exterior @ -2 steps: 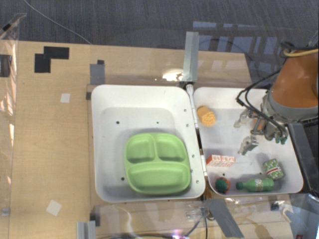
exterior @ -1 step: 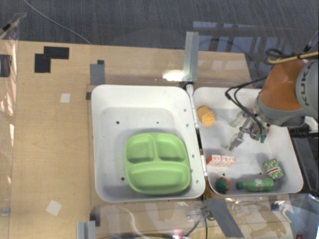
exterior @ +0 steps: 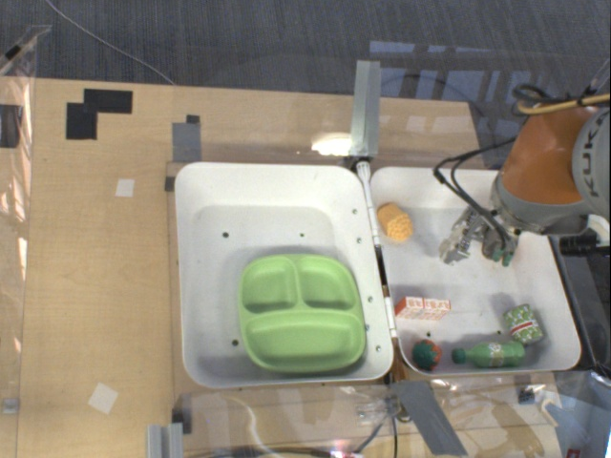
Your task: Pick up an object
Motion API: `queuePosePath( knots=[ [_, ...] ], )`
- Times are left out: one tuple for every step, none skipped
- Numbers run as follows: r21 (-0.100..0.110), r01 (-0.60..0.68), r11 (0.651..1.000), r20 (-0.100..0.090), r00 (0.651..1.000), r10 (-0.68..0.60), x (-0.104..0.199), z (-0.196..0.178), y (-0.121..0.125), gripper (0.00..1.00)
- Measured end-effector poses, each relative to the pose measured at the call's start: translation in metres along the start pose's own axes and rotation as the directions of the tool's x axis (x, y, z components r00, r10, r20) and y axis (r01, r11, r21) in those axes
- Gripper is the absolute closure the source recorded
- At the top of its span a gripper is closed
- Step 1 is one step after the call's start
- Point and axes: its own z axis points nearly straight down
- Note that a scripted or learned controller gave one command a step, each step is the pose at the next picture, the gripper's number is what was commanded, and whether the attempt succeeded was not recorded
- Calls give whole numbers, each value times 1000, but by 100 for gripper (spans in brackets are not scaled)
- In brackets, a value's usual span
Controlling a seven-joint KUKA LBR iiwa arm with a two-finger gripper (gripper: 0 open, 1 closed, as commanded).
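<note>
Over the right bin (exterior: 565, 337), upper area: gripper (exterior: 477, 241), fingers spread apart, nothing between them. Bin contents: yellow corn piece (exterior: 394, 222) left of gripper; green bottle (exterior: 490, 353) below it. Step, as judged: approach. Next: descend on one object, then close.

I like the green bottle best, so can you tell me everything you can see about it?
The green bottle lies on its side near the front edge of the right-hand white bin. It looks like shiny plastic, dark green, with a paler label around its middle. Its narrow neck points toward the small red and green ball beside it, with a tiny gap between them as far as I can tell. A little green and white can sits just behind its fat end. The claw hangs farther back, not touching it.
</note>
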Motion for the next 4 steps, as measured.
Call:
queuePosePath(
  knots=[
    [5,-316,949,-15,949,316,-8,-84,86,100],
    [-3,232,973,-20,972,-232,79,-124,80,100],
    [-9,565,825,-19,825,-565,122,-133,35,100],
    [-24,987,160,-6,160,-987,120,-89,74,100]
  ],
)
